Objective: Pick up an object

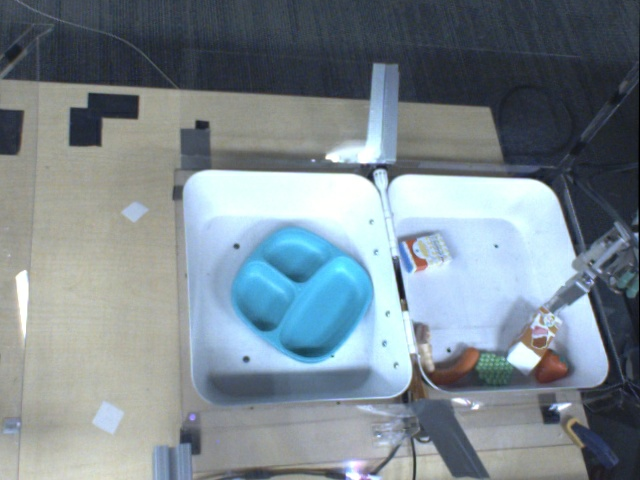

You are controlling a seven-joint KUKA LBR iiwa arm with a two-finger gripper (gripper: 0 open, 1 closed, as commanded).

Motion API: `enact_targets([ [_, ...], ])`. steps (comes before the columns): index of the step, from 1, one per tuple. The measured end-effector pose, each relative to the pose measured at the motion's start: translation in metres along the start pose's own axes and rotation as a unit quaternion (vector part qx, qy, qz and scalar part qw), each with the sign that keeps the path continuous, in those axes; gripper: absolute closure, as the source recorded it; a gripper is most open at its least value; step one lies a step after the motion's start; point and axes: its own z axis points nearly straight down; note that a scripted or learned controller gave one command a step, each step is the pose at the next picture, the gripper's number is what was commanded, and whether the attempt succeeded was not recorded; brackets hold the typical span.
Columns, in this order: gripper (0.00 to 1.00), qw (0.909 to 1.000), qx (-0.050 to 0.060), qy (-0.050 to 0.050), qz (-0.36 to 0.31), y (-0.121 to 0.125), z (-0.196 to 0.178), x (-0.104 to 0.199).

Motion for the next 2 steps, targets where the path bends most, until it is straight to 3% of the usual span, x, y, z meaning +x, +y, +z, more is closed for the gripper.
enact_targets([
  [1,0.0,0.9984,0.001,0.003,0.057,0.02,0.142,-0.01],
  [2,0.0,0.9895,-0.003,-0.002,0.145,0.054,0.154,0.054],
])
